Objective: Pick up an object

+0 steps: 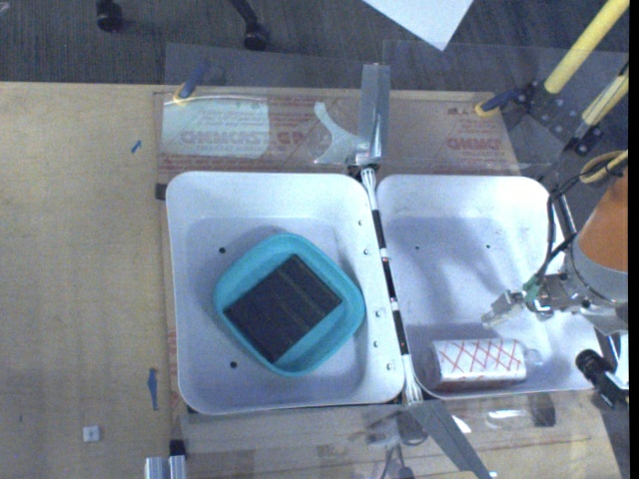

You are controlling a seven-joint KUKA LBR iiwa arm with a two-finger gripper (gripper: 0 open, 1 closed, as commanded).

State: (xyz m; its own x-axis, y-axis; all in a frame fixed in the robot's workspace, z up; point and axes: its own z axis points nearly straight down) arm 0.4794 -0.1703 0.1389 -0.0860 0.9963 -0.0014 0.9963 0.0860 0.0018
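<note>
The arm (pixel 607 242) is cut off at the right edge; whether the tool (pixel 509 305) is wide or narrow cannot be told. A red-patterned white box (pixel 478 359), perhaps a carton, lies in the right bin (pixel 449 218), just below the tool

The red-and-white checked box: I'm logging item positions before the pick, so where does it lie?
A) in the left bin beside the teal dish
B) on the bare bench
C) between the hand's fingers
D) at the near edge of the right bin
D: the red-and-white checked box lies along the right bin's near wall.
</note>
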